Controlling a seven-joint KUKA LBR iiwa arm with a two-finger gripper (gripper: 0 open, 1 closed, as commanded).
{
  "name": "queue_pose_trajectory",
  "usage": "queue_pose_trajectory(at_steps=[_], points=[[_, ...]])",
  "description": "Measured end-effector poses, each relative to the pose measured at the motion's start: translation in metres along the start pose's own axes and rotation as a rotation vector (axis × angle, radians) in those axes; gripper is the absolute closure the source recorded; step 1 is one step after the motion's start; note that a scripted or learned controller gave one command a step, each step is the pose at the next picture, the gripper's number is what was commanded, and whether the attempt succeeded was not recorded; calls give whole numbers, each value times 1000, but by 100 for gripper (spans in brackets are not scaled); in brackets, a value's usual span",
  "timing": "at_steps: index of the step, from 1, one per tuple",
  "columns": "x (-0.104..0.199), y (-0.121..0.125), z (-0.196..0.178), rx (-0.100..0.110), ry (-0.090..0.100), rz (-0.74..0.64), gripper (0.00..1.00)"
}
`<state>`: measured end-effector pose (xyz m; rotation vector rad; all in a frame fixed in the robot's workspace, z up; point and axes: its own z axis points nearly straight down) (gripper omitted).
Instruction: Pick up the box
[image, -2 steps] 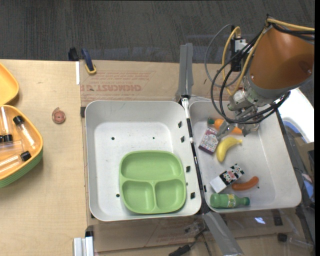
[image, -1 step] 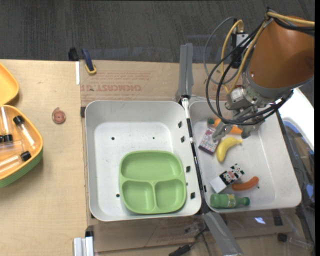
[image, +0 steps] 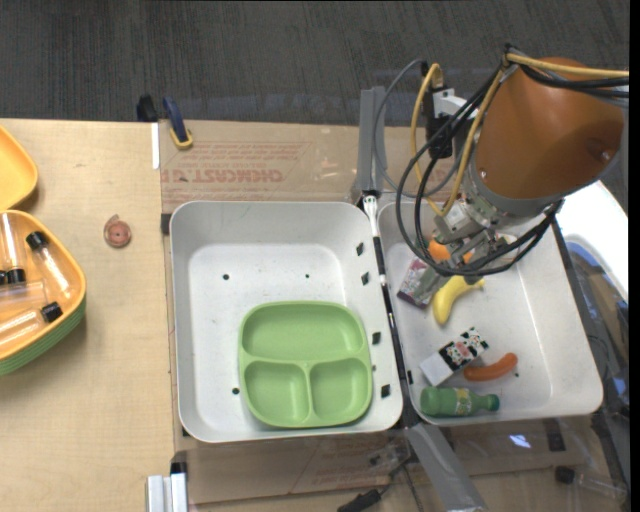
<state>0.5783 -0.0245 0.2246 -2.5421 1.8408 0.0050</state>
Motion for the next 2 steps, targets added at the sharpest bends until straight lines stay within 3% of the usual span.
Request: queue_pose_trajectory(at_steps=[1,2], points=[[-31,-3,-24,1,0,-211,0],[-31,-3,-32,2,-5,-203,100]])
